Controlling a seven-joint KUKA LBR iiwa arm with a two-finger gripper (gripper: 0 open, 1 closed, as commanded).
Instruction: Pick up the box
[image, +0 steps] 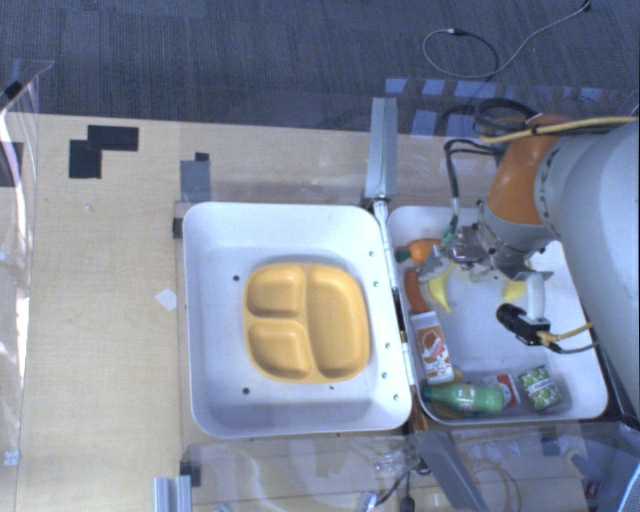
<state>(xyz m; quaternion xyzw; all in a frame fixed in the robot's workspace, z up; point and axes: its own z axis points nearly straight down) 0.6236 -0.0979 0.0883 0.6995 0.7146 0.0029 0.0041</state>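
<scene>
1. Locate the two bins on the bench (100, 350). The left bin (205, 390) holds a yellow tray (305, 320) with three compartments, set near the bin's middle.

2. Locate the right bin (480, 335). All loose items lie here, most of them along its left wall and near edge.

3. Find the box (432, 350). It is white with a red picture and lies flat against the right bin's left wall, long side parallel to that wall. Its near end is touching or just beside a green bottle (465, 398) that lies on its side along the near edge. Beyond its far end lie a red tube (412, 290) and a banana (438, 292), with an orange item (422, 250) further back.

4. Note the other items. A red packet (505, 388) and a green packet (540, 388) lie to the right of the green bottle, along the near edge.

5. Check the arm (590, 200). It enters from the right, orange band (515, 180) showing, and covers the bin's far right part.

6. Check the gripper (458, 252). It sits over the far left part of the right bin, just beside the orange item and the banana, well apart from the box. You cannot tell its state from this angle. The box is not in its grasp; it rests on the bin floor.
</scene>
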